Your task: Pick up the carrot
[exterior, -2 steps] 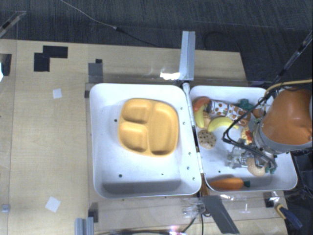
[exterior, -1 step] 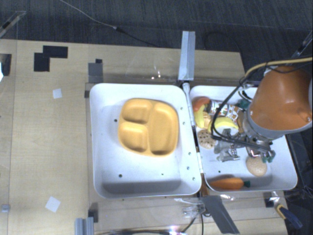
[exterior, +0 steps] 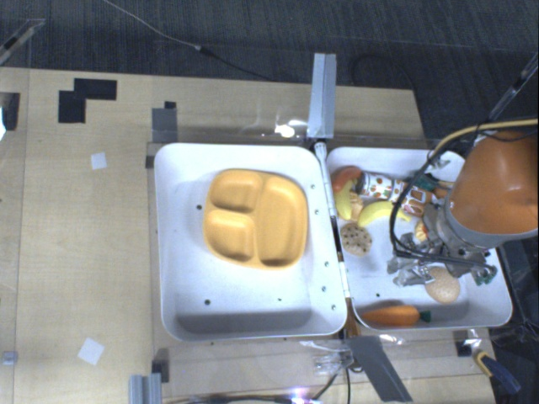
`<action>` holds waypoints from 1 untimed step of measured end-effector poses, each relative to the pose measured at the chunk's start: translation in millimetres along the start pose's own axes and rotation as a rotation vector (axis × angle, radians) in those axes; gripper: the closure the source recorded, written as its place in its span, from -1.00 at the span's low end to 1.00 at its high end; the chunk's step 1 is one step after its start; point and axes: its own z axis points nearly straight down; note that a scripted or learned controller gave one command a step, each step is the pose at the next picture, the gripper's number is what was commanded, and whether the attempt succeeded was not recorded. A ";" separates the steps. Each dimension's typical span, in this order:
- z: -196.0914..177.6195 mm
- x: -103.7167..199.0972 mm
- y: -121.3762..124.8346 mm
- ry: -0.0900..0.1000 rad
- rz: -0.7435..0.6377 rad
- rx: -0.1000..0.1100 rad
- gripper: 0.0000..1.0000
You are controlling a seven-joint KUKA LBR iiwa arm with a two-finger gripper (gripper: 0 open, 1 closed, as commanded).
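Note:
The carrot point(exterior: 392, 315), orange with a dark green stub at its right end, lies flat along the front wall of the right bin point(exterior: 504, 310). My gripper point(exterior: 418, 269) hangs in that bin's middle, below the arm's orange band point(exterior: 503, 185). It is a short way behind the carrot and slightly to its right, and apart from it. A beige round roll point(exterior: 444, 289) sits just beside the gripper, partly under its metal parts.
At the right bin's back left lie a yellow banana point(exterior: 376, 212), a speckled cookie point(exterior: 356, 240), a red-orange fruit point(exterior: 344, 178) and a patterned packet point(exterior: 385, 185). The left bin point(exterior: 181, 301) holds a yellow divided plate point(exterior: 256, 217). A metal post point(exterior: 322, 95) stands behind the bins.

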 end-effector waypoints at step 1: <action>46.2 -22.3 24.7 -0.005 -0.204 0.004 1.00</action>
